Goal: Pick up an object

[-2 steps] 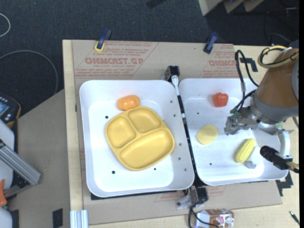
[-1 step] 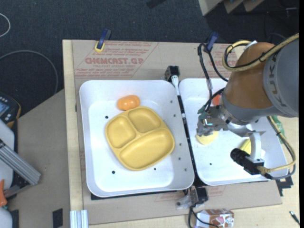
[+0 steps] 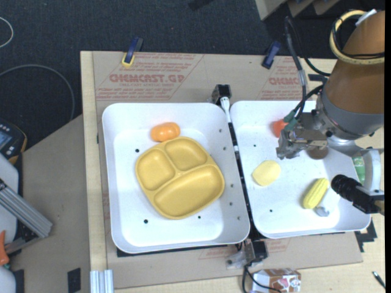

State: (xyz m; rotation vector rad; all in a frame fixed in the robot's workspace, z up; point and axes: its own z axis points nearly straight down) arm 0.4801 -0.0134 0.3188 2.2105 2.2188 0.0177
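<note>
Surface (image 3: 183,72): a brown board with red lettering, clamped at its far edge, carrying two shallow white bins side by side.
Left bin (image 3: 122,182): holds a yellow divided plate (image 3: 179,177) with three compartments, and a small orange piece (image 3: 165,131) touching the plate's far rim.
Right bin (image 3: 275,218): a pale yellow rounded piece (image 3: 266,173) lies near the middle; a yellow corn cob (image 3: 315,193) lies tilted nearer the right side; a red-orange item (image 3: 279,127) sits toward the far end, partly hidden by the arm.
Arm (image 3: 360,72): grey with an orange band, coming in from the right over the right bin.
End effector (image 3: 287,150): low over the right bin, just beside the red-orange item and above the pale yellow piece.
</note>
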